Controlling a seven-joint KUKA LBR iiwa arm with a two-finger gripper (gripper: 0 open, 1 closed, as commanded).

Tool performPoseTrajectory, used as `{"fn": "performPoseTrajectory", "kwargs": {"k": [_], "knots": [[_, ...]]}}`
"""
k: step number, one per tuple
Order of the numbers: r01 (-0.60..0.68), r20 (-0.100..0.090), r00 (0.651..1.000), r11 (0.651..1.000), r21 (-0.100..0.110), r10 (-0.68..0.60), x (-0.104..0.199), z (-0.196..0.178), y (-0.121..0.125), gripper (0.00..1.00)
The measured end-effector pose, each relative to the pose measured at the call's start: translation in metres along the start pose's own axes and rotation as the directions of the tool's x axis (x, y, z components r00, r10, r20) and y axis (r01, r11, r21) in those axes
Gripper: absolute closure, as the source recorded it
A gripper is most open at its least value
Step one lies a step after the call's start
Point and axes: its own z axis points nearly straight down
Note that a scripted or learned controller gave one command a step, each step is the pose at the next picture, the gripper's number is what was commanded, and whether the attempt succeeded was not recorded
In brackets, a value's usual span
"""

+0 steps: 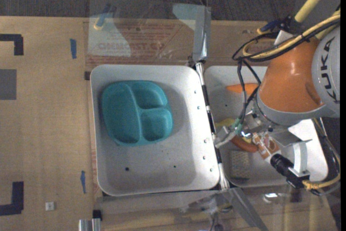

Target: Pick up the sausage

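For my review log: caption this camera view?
KUKA arm reaching into right bin; teal divided plate in left bin.

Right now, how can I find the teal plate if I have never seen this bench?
Find the two white bins; take the left bin, away from the arm. The teal plate lies in its upper half. Its three compartments and blue-green colour set it apart.

Matt teal plastic plate [137, 112], smooth white bins [157, 170], bare wooden bench [43, 132]

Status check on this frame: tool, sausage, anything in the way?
Arm low over right bin, hiding tool. Sausage not identifiable; orange bits beside arm. Teal plate in left bin.
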Motion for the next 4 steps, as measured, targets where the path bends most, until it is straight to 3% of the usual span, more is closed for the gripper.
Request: {"fn": "performPoseTrajectory", "kwargs": {"k": [1, 2, 3, 4], "knots": [[0.031, -0.003, 1.0, 1.0, 0.004, -0.031, -0.015, 0.014, -0.001, 0.0], [0.02, 0.0, 1.0, 1.0, 0.0, -0.02, -0.055, 0.014, 0.016, 0.0], [0.077, 0.002, 0.997, 0.997, -0.004, -0.077, -0.095, 0.07, -0.012, 0.0], [0.153, 0.029, 0.988, 0.988, -0.03, -0.152, -0.106, 0.093, 0.016, 0.0]]}}
